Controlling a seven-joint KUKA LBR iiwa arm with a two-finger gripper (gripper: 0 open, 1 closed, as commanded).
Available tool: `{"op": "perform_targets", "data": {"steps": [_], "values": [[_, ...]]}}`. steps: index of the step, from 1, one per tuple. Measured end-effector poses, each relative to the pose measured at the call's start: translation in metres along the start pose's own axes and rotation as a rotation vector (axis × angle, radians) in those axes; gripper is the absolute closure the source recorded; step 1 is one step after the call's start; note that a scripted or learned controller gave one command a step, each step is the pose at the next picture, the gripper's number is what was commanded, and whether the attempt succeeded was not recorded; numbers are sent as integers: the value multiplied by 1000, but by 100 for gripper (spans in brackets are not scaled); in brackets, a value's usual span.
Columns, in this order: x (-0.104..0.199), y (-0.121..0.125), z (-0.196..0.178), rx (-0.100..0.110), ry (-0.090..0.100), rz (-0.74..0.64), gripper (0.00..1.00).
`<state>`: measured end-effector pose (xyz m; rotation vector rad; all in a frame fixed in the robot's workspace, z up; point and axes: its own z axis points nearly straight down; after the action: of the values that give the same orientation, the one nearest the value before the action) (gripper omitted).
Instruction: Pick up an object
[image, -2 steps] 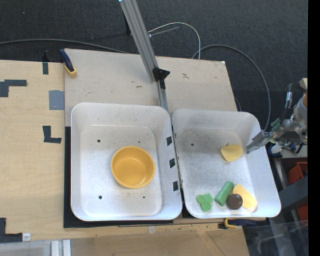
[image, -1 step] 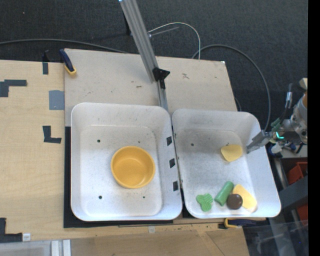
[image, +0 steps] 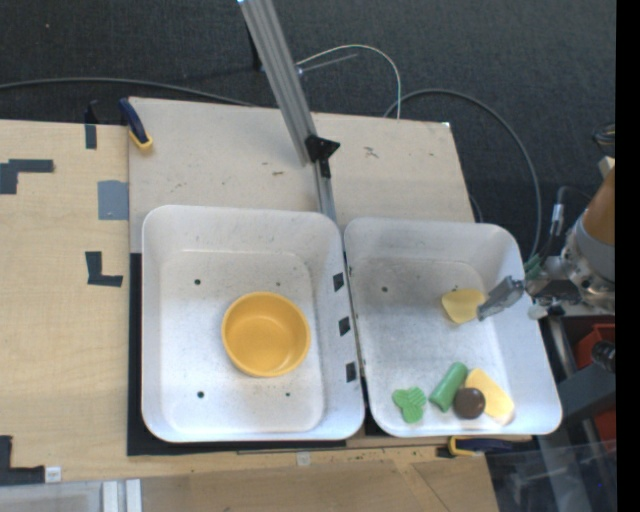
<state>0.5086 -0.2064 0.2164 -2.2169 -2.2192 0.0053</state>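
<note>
Reaching over right bin (image: 400, 250), hand (image: 490, 303) beside yellow piece (image: 461, 305)

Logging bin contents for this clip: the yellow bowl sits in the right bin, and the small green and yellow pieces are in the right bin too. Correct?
Not quite. The camera view shows the yellow bowl in the left bin, not the right. The small green and yellow pieces are in the right bin, as you said.

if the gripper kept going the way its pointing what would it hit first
Probably the pale yellow piece right at the gripper tip in the right bin; height above it is unclear.
</note>
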Motion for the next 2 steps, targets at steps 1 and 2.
{"op": "perform_targets", "data": {"steps": [1,2], "values": [[3,2,44,0,0,0,0],[-2,5,90,1,0,0,0]]}}
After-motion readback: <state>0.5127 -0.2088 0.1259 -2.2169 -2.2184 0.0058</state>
